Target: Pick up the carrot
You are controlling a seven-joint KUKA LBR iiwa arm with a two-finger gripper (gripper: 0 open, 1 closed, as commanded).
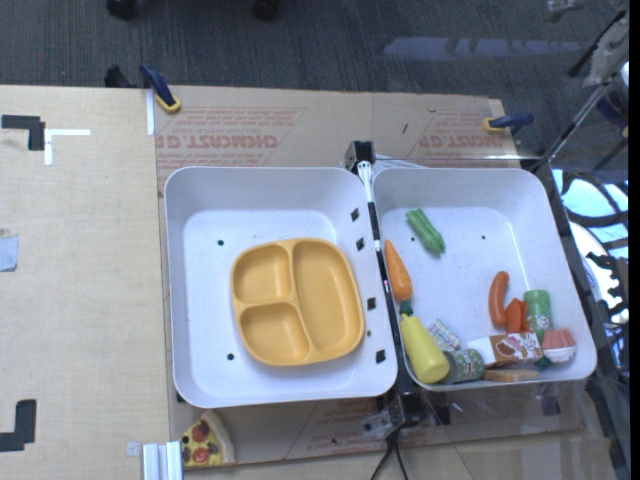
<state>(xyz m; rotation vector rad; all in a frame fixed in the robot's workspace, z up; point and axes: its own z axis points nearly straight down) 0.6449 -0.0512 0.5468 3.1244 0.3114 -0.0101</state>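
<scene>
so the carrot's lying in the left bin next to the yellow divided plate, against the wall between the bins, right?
Not quite. The camera view shows the carrot in the right bin, not the left one. It does lie against the wall between the bins, but on the far side of it from the yellow divided plate, which sits alone in the left bin.
</scene>
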